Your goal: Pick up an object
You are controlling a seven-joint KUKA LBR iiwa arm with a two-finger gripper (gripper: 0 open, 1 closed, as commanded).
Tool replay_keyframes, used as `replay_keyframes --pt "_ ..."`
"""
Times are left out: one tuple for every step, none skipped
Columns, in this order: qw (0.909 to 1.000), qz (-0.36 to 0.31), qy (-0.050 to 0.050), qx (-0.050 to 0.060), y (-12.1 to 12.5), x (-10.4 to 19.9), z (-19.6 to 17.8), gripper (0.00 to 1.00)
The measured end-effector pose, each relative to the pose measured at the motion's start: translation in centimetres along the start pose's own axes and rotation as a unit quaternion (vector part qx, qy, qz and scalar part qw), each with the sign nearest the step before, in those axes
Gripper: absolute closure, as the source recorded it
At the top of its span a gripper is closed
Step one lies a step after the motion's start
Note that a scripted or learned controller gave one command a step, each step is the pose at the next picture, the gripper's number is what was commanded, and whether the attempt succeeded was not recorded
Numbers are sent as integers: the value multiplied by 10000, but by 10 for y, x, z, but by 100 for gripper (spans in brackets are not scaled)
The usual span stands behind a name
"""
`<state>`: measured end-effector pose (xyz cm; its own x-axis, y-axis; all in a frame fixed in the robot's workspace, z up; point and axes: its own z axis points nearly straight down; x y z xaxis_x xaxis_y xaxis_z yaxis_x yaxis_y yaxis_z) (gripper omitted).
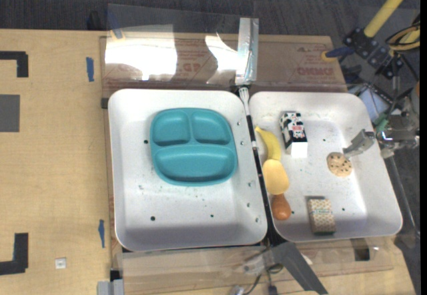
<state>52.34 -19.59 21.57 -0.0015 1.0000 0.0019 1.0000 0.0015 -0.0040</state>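
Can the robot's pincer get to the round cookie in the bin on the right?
Probably yes. The pincer hangs just right of the round tan chocolate-chip cookie, which lies flat on the right white bin. Nothing sits on or against the cookie, and the space between them looks bare.

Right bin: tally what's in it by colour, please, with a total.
Yellow: 2, banana and yellow lemon-like piece
Orange: 1, small orange piece
Tan: 1, cookie
Black and white: 1, small carton
Patterned box: 1
Total: 6
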Motion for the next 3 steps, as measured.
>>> replay_keyframes --pt "9981 -617 12 27 -3 91 88 0" --pt "9983 -574 -5 -12 51 102 85 0" --pt "9991 -416 -11 -18 82 87 71 0"
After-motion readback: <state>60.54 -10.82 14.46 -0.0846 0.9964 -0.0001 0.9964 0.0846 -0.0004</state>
